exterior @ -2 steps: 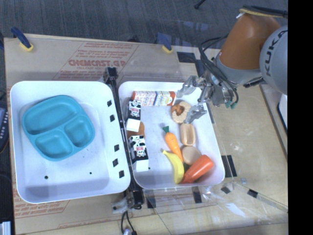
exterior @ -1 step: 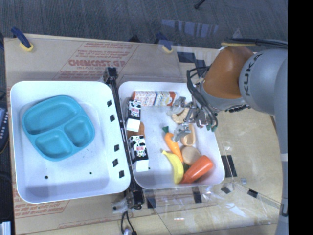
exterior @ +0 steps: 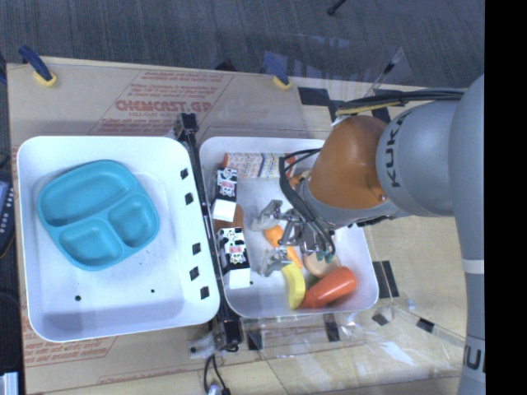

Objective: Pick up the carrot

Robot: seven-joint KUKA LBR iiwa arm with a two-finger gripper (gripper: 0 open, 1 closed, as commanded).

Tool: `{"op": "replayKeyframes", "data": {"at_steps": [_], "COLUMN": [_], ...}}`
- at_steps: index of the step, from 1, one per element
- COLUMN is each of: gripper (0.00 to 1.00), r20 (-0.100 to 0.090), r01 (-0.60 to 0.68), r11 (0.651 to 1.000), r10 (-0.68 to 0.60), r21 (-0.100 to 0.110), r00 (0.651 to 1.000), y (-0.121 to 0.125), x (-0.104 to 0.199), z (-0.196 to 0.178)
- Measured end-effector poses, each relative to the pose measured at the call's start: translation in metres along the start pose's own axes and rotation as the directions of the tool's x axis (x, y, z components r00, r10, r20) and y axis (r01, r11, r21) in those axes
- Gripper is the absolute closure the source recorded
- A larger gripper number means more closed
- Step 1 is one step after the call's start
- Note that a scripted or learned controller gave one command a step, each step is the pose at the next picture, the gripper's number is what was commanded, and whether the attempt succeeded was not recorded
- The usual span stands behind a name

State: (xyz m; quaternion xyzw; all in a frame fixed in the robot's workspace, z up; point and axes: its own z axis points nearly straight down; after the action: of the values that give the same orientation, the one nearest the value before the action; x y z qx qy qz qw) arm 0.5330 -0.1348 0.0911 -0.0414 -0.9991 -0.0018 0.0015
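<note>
Two bins on tabletop (exterior: 82, 89); left bin (exterior: 33, 303) with blue tray (exterior: 97, 212), right bin (exterior: 247, 303) crowded. Tool (exterior: 284, 245) low in right bin, over carrot (exterior: 275, 236) near banana (exterior: 293, 286) and red pepper (exterior: 329, 286). Cannot tell tool's spread. Carrot apparently not lifted; grasp and lift left.

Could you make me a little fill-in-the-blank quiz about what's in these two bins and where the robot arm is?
1. The blue plate lies in the ____ bin.
2. The gripper is over the ____ bin.
3. The band above the arm's wrist is ____.
4. The yellow banana lies right beside the ____ carrot.

Missing words: left; right; orange; orange-red
</note>
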Motion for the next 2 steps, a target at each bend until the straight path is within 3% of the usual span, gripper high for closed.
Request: {"op": "replayKeyframes", "data": {"at_steps": [1, 2], "gripper": [1.0, 1.0], "r20": [0.004, 0.005], "r01": [0.007, -0.083], "r11": [1.0, 0.997], "r10": [-0.007, 0.083], "r21": [0.003, 0.002], "r00": [1.0, 0.997], "y": [0.0, 0.042], "x": [-0.003, 0.053], "z": [-0.011, -0.068]}}
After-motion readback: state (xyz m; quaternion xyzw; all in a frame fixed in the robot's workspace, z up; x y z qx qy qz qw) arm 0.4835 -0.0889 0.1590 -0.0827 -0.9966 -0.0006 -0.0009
